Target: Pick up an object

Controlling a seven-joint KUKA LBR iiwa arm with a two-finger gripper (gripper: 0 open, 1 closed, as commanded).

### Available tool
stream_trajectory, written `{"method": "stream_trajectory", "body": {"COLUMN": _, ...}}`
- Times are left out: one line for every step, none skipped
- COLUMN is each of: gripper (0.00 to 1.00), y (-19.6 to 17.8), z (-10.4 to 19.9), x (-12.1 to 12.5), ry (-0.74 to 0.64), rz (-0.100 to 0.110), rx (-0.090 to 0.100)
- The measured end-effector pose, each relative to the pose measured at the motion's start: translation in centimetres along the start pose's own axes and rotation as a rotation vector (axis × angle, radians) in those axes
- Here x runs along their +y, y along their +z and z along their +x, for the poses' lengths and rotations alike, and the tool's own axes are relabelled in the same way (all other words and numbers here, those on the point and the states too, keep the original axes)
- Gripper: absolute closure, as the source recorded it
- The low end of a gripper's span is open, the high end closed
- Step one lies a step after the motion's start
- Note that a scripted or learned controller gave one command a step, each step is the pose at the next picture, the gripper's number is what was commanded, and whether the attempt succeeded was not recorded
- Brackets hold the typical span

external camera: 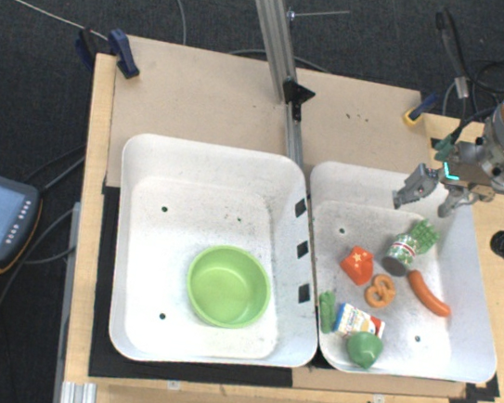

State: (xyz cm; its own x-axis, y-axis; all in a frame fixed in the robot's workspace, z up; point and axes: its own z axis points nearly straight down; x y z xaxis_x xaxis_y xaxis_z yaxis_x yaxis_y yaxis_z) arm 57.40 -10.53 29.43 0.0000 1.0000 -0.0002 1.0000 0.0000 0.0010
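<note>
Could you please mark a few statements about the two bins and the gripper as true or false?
1. The green bowl sits in the left bin. True.
2. The gripper holds the carrot. False: nothing is between its open fingers; the carrot lies in the right bin.
3. The pretzel lies between the red pepper and the carrot. True.
4. The can is in the left bin. False: it is in the right bin, beside the carrot.
5. The green apple lies near the right bin's front edge. True.
</note>
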Motion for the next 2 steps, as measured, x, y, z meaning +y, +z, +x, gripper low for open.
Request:
{"method": "stream_trajectory", "body": {"gripper": 0.0, "y": 0.0, "z": 0.0, "x": 0.0, "ry": 0.0, "rz": 0.0, "rx": 0.0}}
{"method": "stream_trajectory", "body": {"gripper": 0.0, "y": 4.6, "z": -0.4, "x": 0.7, "ry": 0.0, "rz": 0.004, "rx": 0.0}}
